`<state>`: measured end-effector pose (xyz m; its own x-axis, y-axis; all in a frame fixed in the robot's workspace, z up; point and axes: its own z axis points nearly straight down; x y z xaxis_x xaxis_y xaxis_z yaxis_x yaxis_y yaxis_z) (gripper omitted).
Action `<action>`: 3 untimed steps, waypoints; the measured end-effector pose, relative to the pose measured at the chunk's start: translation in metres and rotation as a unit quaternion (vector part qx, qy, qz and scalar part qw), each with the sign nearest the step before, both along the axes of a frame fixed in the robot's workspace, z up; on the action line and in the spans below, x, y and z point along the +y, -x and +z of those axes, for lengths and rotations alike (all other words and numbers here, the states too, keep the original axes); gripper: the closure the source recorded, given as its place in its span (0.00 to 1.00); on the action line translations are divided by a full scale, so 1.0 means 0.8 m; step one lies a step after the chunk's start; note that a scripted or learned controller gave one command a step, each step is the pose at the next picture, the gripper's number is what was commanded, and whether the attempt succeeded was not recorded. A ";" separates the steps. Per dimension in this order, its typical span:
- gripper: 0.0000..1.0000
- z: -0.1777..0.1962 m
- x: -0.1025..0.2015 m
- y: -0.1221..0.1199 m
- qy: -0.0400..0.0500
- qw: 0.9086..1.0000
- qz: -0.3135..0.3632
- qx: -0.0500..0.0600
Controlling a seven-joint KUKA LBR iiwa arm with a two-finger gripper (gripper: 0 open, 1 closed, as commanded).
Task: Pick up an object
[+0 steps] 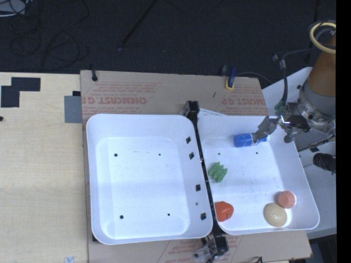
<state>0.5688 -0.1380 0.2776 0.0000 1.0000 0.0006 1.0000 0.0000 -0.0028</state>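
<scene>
- The gripper (pixel 264 131) is reaching in over the right bin (pixel 307 199) from the arm's side, and its tip is sitting right at the blue cylinder (pixel 243 141), which is lying on its side near the bin's far wall.
- Whether the jaws are spread or closed is not something this angle is showing; the blue cylinder looks to be touching the tip, but I cannot tell that it is sitting between the fingers, so I am not counting it as held.
- Taking the blue cylinder as the landmark: the green leafy piece (pixel 218 172) is lying nearer the camera and toward the divider between the bins; the red piece (pixel 223 210) is farther on that way, by the near wall; the pink ball (pixel 286 199) and the cream ball (pixel 275 215) are sitting touching each other, well apart from it toward the near right corner.
- To do this step well, my judgement is that the fingers should be straddling the cylinder across its round body, not along its length, and closing only once centred over it.
- A round body is likely to roll away from a glancing touch, so a slow, level descent seems wise.
- The far wall is near, leaving little room on that side.
</scene>
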 end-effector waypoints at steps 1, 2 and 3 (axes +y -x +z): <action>0.00 -0.141 -0.069 -0.003 0.000 1.000 -0.002 0.005; 0.00 -0.241 -0.095 0.045 -0.001 1.000 -0.002 0.000; 0.00 -0.236 -0.093 -0.059 0.001 1.000 0.002 -0.004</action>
